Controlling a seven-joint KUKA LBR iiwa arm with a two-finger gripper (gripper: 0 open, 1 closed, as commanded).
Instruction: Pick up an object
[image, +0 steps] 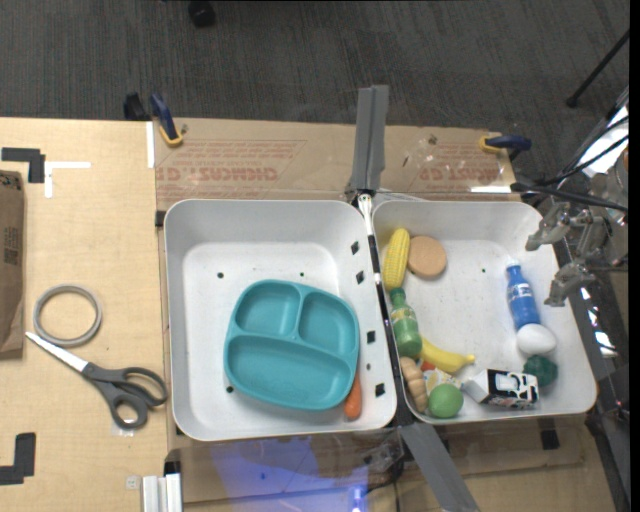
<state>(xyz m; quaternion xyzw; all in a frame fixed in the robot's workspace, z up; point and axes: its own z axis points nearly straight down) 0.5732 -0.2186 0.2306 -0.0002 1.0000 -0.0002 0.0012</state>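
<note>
The right bin (470, 300) holds several toy items. A yellow corn cob (396, 256) and a tan round disc (428, 257) lie at its far left. A blue bottle (519, 296) lies near the right wall, with a white egg (536, 339) and a dark green piece (545, 371) below it. A black and white carton (511, 387), a green ball (445, 401), a banana (446, 355) and a green bottle (405, 327) sit along the front and left. My gripper (566, 256) hangs over the bin's right rim, above and right of the blue bottle, with nothing seen in it.
The left bin (200, 250) holds a teal divided plate (292, 344) and an orange carrot (353, 401) at its front right. Scissors (105, 378) and a tape ring (67, 314) lie on the bench at left. Clamps and cardboard sit behind the bins.
</note>
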